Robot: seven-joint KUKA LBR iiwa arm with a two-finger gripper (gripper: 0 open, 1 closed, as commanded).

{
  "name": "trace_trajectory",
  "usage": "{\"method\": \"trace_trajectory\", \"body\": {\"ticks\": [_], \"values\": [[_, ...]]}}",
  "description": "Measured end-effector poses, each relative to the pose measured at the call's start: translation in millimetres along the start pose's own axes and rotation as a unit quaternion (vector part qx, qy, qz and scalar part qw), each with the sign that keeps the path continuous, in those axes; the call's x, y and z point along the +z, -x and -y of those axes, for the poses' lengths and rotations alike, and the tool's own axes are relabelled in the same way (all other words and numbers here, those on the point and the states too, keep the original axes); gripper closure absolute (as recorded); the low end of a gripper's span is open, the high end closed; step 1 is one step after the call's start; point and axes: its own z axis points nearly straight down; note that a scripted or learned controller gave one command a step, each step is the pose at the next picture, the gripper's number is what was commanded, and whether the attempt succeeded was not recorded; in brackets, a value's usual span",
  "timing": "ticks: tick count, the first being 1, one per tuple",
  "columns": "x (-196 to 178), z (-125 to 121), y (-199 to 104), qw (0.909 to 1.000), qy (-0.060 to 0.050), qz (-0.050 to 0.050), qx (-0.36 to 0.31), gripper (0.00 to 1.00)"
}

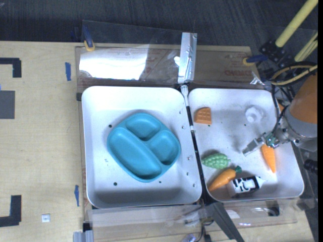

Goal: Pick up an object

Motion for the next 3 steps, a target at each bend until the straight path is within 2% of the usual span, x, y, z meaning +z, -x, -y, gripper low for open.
{"method": "trace_trajectory", "body": {"ticks": [1, 2, 3], "values": [[4.2, -2.1, 7.4, 0.9974, 0.008, -0.005, 0.072, 0.00], [7.4, -6.4, 10.3, 0.9922, 0.008, -0.003, 0.124, 0.00], [6.7, -31.4, 4.5, 0.9923, -0.002, 0.003, 0.124, 0.00]]}}
